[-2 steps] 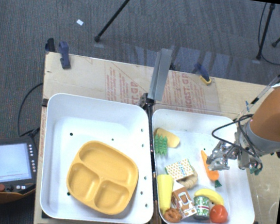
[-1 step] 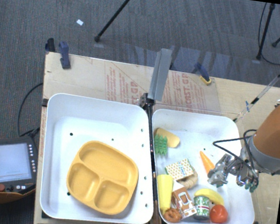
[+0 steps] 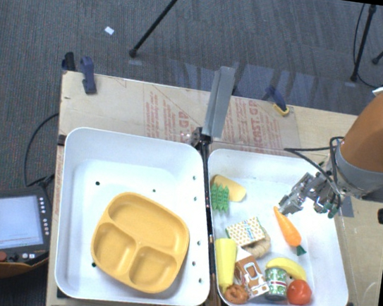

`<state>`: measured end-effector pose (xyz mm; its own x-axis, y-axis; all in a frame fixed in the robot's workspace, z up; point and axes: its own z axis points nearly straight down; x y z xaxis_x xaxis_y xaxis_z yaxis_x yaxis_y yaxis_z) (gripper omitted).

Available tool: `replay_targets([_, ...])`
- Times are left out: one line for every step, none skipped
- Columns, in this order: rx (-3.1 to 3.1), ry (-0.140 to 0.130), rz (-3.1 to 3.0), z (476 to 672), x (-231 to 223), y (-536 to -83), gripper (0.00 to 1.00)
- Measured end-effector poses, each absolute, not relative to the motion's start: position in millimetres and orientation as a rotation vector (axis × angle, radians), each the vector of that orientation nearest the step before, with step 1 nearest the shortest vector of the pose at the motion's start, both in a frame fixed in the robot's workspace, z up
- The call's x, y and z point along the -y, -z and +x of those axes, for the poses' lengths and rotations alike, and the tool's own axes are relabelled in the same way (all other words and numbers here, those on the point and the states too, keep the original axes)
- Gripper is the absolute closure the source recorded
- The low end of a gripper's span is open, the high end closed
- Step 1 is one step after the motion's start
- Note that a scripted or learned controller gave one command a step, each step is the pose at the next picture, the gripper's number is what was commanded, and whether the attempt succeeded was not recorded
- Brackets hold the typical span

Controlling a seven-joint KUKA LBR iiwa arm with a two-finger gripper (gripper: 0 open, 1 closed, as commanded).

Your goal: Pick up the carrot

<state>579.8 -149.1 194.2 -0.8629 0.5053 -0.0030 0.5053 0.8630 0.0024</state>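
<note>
Closest to the viewer, well below the gripper [image 3: 311,197], a heap of play food crowds the front edge of the right bin [image 3: 275,167]: a tomato [image 3: 299,292], a banana [image 3: 286,267], a small green-labelled can [image 3: 276,285] and a corn cob [image 3: 224,261], lying loosely against one another as if tipped in rather than arranged. The can's label and the print on a small patterned box [image 3: 246,231], below and to the gripper's left, are too small to read. The carrot [image 3: 288,229] lies just below the gripper, apart from it, slanting with its green end toward the tomato and free of the heap, which should leave room to close on it. The gripper hangs above the bin beside the carrot's upper tip; whether it is spread or pressed together cannot be told, and nothing sits in it. Far to its left, the other bin [image 3: 82,168] holds a yellow divided tray [image 3: 140,241]. Beyond, the desk [image 3: 141,106] carries reversed red lettering, not legible.
</note>
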Motion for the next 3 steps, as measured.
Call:
replay_targets([-3.032, -0.001, 0.821, 579.1, 148.8, -192.9, 0.00])
replay_targets([-3.003, 0.001, 0.943, 582.1, 185.9, -84.2, 0.00])
replay_targets([-3.001, -0.001, 0.926, 585.6, 183.4, -98.3, 1.00])
